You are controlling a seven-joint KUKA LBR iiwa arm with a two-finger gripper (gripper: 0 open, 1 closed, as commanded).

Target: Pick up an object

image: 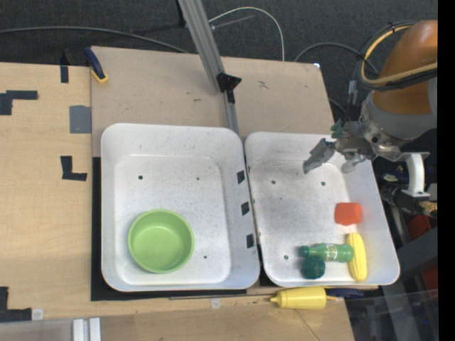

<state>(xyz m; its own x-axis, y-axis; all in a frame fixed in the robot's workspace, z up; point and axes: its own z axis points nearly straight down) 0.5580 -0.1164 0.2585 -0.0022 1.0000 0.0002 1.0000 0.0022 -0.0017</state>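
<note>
The gripper (333, 159) is hovering with fingers spread wide, holding nothing, over the upper part of the right bin (284, 212), above the orange block (348, 214).

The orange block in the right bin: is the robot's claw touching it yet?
Apart. The camera view shows the gripper near the right bin's far side, with bare white bin floor between it and the orange block.

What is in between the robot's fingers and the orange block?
Nothing. In the camera view, between the gripper and the orange block there is just bare speckled floor of the right white bin.
</note>
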